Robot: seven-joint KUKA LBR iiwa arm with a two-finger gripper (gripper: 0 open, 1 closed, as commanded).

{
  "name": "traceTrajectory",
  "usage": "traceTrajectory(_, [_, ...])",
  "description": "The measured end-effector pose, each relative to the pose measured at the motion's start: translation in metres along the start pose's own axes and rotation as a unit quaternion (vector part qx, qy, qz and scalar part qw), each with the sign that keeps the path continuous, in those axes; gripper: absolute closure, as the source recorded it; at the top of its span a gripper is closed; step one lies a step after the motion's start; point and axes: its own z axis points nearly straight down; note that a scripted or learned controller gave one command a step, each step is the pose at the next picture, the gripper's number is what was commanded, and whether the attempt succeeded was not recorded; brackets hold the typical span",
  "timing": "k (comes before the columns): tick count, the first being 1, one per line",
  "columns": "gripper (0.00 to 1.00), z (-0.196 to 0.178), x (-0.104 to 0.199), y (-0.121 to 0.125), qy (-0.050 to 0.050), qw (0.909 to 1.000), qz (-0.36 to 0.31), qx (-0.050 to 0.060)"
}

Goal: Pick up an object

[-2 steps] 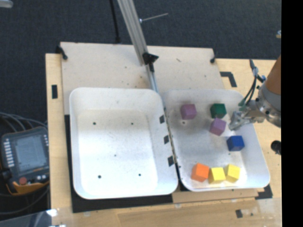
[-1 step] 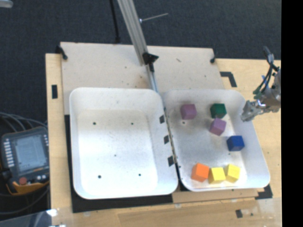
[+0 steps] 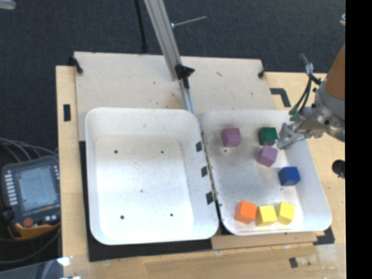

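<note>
The right bin (image 3: 311,211) holds several small blocks. Two purple blocks (image 3: 231,136) (image 3: 267,155) lie in its upper half, with a green block (image 3: 268,135) between them. A blue block (image 3: 289,175) sits lower right. Along the front edge lie an orange block (image 3: 246,211) and two yellow blocks (image 3: 267,214) (image 3: 286,212) in a row. My gripper (image 3: 285,138) reaches in from the right, its tip just right of the green block and above the second purple block. Nothing shows between its fingers.
The left bin (image 3: 96,156) lies beside the right one, bare white with a few dark specks. A slanted metal rail (image 3: 165,34) runs from the top down to the gap between the bins. A pendant (image 3: 32,193) lies off the bench at left.
</note>
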Motion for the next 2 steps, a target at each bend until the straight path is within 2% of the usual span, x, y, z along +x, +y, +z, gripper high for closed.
traceTrajectory(1, [1.00,-0.001,0.055,-0.009,0.000,1.0000,0.000,0.000])
traceTrajectory(2, [1.00,0.005,0.113,-0.008,0.001,1.0000,0.000,0.001])
